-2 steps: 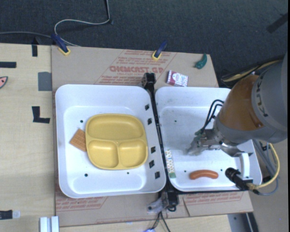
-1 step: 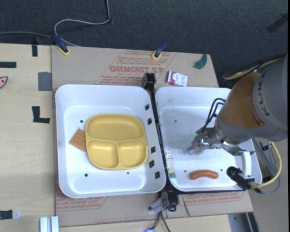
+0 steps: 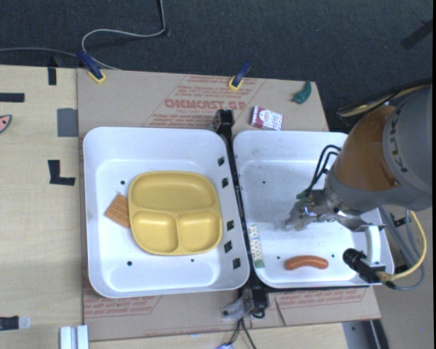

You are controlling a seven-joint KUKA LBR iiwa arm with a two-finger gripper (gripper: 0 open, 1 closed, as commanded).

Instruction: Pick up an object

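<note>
Grey and orange, the arm (image 3: pixel 381 158) reaches over the right bin (image 3: pixel 276 147), and its gripper (image 3: pixel 303 217) hangs low above the bin floor — if the fingers are apart or together, I cannot tell. Near the front wall lies a hot dog (image 3: pixel 306 263), apart from the gripper. In the left bin (image 3: pixel 102 195) sits a yellow divided plate (image 3: pixel 176 213) — an orange cracker (image 3: pixel 118 210) peeks from under it.
</note>
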